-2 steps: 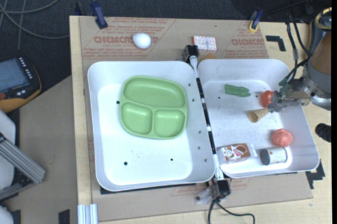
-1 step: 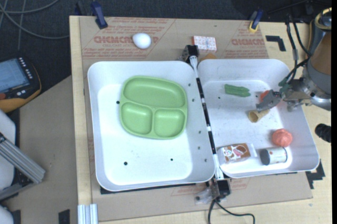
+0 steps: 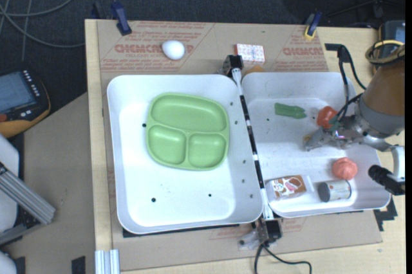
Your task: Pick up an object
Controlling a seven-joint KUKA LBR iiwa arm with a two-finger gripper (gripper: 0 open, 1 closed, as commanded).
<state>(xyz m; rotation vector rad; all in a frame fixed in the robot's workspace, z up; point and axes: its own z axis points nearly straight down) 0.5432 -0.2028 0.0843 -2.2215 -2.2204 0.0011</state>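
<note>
The brown cardboard-covered bench top (image 3: 193, 41) with red printing spans the scene and bears two shallow white plastic bins side by side. The left white bin (image 3: 129, 202) holds a light green moulded plate (image 3: 188, 131) with three compartments, lying flat toward the far side of that bin. The right white bin (image 3: 283, 92) holds the loose objects.

The grey arm with its orange band (image 3: 386, 96) reaches in from the right edge over the right bin, and its metal two-finger gripper (image 3: 315, 139) sits low near the bin's middle, pointing left. Whether its fingers are open or closed cannot be told, and nothing can be seen between them.

In the near part of the right bin lies a flat red-and-white printed packet (image 3: 288, 187), and just right of it a small grey and black cylinder (image 3: 335, 190) lies on its side. An orange-red rounded ball-like object (image 3: 345, 168) rests just beyond the cylinder, near the gripper's right side. A flat green strip-like object (image 3: 290, 110) lies toward the far side of the bin, and a small red rounded object (image 3: 326, 116) sits right of it, just beside the arm's wrist.

Outside the bins, on the far part of the bench, a small white egg-shaped object (image 3: 172, 49) rests to the left and a small pink-and-white checked block (image 3: 250, 53) stands near the gap between the bins.
</note>
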